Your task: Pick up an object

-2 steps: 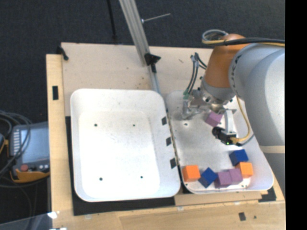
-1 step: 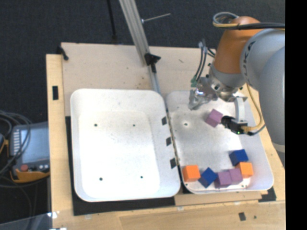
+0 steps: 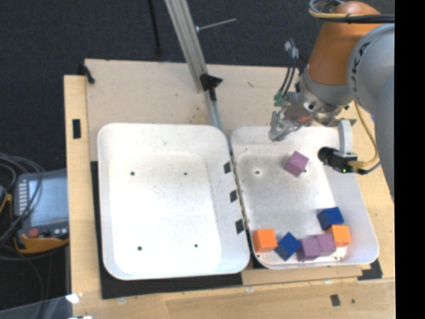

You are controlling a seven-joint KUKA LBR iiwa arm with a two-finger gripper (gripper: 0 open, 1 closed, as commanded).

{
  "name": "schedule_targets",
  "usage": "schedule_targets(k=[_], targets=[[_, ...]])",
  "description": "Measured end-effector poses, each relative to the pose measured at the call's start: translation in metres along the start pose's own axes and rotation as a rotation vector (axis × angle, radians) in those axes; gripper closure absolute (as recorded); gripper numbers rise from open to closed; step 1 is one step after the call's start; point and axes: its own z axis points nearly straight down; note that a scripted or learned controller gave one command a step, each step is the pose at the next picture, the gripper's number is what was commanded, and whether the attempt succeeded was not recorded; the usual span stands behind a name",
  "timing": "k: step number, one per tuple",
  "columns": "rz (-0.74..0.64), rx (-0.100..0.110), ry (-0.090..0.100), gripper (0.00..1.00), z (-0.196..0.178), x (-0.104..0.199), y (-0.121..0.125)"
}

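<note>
1. Two shallow white plastic bins sit side by side: left bin [image 3: 166, 198], right bin [image 3: 279, 198].
2. Small purple foam cube [image 3: 296, 163] sits alone toward the right bin's far end.
3. Six more small foam cubes [image 3: 305, 240] are clustered along its near edge.
4. The grey two-finger gripper [image 3: 279, 130] is over the right bin's far rim.

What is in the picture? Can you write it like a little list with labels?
arm: grey with an orange band, reaching in from the right
gripper: above the far edge of the right bin, nothing seen in it
lone purple block: by itself, near the gripper
cluster along near edge: orange block, blue block, purple blocks, orange block, blue block
left bin: white, beside the right bin
</note>
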Motion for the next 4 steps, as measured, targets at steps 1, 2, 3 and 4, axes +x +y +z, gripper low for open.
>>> schedule_targets(k=[1,2,3,4], targets=[[-0.003,0.007,0.002,1.00,-0.013,0.039,-0.028],[-0.003,0.009,0.001,1.00,-0.008,0.076,-0.063],[-0.005,0.008,0.004,1.00,-0.019,0.121,-0.095],[-0.004,0.009,0.002,1.00,-0.008,0.163,-0.124]])
